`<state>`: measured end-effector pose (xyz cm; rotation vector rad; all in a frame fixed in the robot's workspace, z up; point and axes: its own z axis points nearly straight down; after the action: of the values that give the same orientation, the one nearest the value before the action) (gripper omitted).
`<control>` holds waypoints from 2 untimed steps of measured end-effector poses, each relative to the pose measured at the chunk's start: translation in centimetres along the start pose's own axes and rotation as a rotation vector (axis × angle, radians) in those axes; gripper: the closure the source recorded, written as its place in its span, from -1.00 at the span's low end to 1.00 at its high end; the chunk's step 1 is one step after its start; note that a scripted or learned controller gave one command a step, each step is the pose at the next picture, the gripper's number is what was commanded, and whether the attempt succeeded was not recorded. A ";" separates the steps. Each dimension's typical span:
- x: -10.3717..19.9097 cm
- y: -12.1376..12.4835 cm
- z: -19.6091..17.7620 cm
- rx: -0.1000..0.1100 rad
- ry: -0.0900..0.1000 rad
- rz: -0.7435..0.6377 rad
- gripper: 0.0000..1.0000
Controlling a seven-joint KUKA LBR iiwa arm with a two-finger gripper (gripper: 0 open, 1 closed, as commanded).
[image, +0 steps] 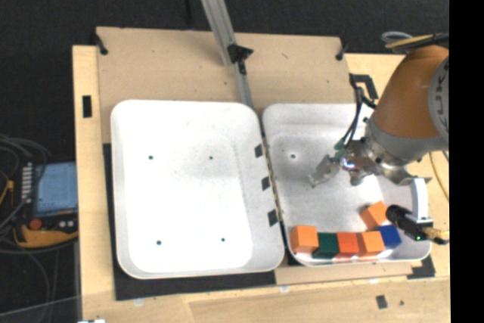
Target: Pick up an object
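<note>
Camera view: the grey two-finger gripper (324,170) hangs mid right-hand white bin (302,125), fingers apart, empty. Coloured blocks (344,243) crowd the bin's near edge; tight packing could make a grasp slip

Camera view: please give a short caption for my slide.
Arm's pincer hovers over the right bin, with coloured blocks lined along its near edge; the left bin lies beside it.

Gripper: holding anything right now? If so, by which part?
Cannot tell. The two-finger gripper hangs over the right white bin, away from the coloured blocks along its near edge.
</note>
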<state>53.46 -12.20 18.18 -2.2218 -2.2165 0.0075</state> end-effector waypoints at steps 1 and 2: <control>-0.2 0.0 4.2 -0.001 0.000 0.001 -1.00; -0.1 0.2 2.9 -0.012 0.001 0.009 1.00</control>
<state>53.69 -12.35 15.28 -2.2376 -2.2112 -0.0068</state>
